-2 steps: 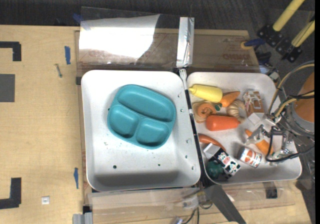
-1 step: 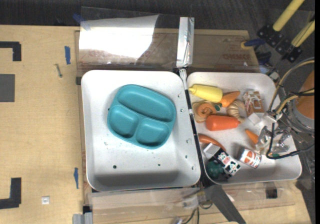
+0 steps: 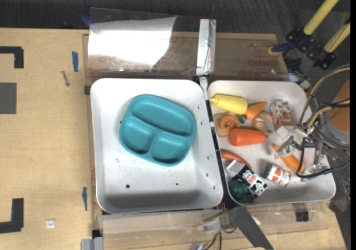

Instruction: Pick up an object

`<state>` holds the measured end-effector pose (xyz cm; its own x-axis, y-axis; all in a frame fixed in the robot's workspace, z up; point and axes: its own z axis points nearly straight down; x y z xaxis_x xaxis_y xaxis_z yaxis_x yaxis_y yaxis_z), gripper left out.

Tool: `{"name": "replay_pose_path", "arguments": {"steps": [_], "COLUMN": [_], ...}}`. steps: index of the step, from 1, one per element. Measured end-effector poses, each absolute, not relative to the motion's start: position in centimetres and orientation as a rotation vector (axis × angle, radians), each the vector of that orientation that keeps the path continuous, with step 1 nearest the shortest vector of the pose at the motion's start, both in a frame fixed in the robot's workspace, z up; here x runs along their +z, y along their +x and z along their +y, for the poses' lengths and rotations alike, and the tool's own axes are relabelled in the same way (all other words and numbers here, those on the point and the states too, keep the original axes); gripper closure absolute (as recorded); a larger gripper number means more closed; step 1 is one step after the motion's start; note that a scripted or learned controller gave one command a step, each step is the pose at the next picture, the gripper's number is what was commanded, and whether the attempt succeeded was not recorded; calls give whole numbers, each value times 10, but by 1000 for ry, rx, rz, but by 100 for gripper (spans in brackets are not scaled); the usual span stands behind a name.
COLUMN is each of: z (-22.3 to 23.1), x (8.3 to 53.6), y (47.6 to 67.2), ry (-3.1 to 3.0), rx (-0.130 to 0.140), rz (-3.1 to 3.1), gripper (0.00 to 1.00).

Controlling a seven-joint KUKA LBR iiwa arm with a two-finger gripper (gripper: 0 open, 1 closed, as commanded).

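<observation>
Red-and-white labelled can (image 3: 278, 176), writing unreadable

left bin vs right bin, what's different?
The left bin holds a single item, a teal divided tray; the right bin holds a jumble of small toys, among them a yellow piece and an orange carrot. The left bin's contents sit near its middle; the right bin's spread across most of its floor. The claw is over the right bin, not the left. Both are shallow, white, with rounded corners.
</observation>
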<state>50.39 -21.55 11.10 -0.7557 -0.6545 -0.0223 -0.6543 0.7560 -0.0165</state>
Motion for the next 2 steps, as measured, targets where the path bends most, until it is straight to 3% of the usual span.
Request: {"name": "replay_pose_path", "arguments": {"steps": [1,2], "z": [-207,-205], "x": [88,101], "y": [496,501], "ry": [-1014,-1012], "rx": [-7,-14], "rz": [2965,2952], "gripper": [0,100]}}
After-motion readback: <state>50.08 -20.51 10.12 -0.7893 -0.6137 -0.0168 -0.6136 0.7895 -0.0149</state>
